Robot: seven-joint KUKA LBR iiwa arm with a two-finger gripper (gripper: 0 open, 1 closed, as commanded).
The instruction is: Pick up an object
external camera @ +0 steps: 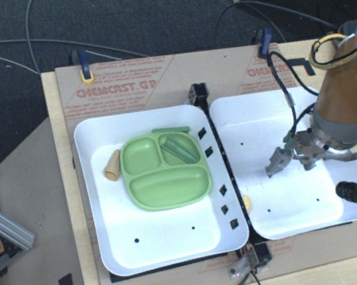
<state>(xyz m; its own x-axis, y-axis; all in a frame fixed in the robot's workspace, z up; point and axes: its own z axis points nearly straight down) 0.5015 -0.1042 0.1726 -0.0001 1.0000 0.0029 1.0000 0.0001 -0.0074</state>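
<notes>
Arm: the grey arm (349, 95) with its orange band comes in from the right and hangs over the right bin, its wrist bent toward the middle of the bench.
Gripper: the gripper (275, 165) sits low over the right bin's floor, left of that bin's centre, pointing toward the divider between the bins.
Fingers: two grey fingers (278, 158) lie close together with a narrow gap at most; nothing is visible between them, though from here I cannot tell whether they are fully closed.
Right bin: the white right bin (265, 225) shows a bare floor with a few small dark dots; a small yellow bit (247, 204) peeks at its left rim by the divider, too small to identify.
Left bin: the white left bin (161, 242) holds the objects.
Green plate: a light green divided plate (165, 184) lies flat in the upper middle of the left bin, well apart from the gripper.
Green piece: a darker green elongated piece (181, 149) rests in the plate's upper right compartment.
Cone: a tan cone (112, 165) lies just beside the plate's left edge, touching or nearly so.
Bench: the brown board bench (120, 74) carries both bins, with blue clamps (84, 63) on its far edge.
</notes>
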